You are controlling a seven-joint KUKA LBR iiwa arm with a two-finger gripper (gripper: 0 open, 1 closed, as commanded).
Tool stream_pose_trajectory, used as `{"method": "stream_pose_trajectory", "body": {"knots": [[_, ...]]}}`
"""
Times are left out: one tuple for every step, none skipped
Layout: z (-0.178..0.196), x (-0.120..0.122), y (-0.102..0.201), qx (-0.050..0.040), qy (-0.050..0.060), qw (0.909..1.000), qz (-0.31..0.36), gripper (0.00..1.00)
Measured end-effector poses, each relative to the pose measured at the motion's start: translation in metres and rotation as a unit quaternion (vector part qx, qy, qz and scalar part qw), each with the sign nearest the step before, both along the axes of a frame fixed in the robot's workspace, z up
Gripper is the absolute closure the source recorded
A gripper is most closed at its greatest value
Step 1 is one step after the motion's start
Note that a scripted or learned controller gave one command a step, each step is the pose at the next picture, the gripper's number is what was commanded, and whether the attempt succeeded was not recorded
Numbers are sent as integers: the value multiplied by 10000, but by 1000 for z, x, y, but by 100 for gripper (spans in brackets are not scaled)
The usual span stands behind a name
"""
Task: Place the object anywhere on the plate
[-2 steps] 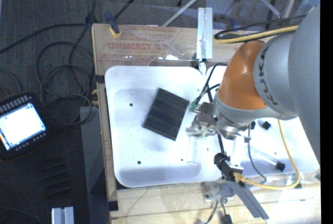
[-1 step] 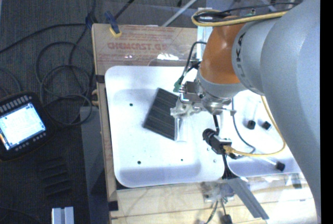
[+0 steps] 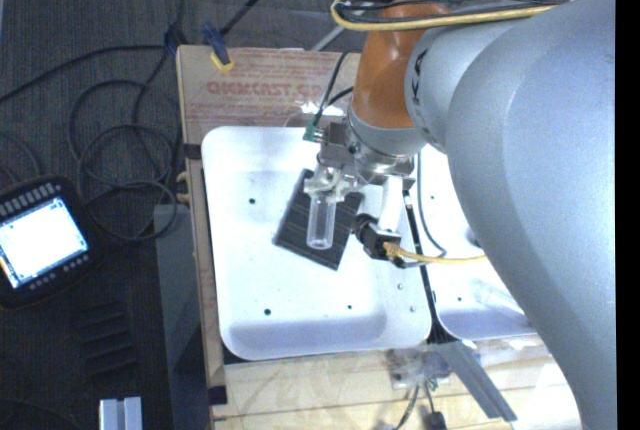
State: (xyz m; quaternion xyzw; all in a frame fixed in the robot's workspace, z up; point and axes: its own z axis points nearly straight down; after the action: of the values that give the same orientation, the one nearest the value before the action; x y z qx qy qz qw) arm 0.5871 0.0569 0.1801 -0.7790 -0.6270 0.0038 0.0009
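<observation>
Over the left bin: my two-finger gripper (image 3: pixel 322 210), hung from the grey arm with its orange band (image 3: pixel 385 68), pointing down at the bin floor.

Item 1. Shallow white plastic bin, left of the pair (image 3: pixel 245 318); bare floor around a single dark piece.

Item 2. Flat dark ribbed rectangular plate (image 3: pixel 300 226), lying tilted near the bin's middle, directly beneath my translucent fingers.

Item 3. Object to be placed: no separate thing can be made out between the fingers or on the plate; I cannot tell where it is.

Item 4. Grip state: cannot tell whether clenched or released; the fingers are clear and overlap the plate.

Item 5. Yellow cable (image 3: pixel 440 258), trailing from the wrist across the seam between bins.

Risks, as judged: releasing with nothing in hand; pressing fingers into the plate and shoving it aside; cable snagging the bin rim.
</observation>
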Motion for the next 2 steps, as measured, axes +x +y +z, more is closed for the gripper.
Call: {"method": "stream_pose_trajectory", "body": {"knots": [[0, 0, 0, -5, -3, 10000, 0, 0], [25, -31, 9, 25, -4, 9618, 2737, 0]]}}
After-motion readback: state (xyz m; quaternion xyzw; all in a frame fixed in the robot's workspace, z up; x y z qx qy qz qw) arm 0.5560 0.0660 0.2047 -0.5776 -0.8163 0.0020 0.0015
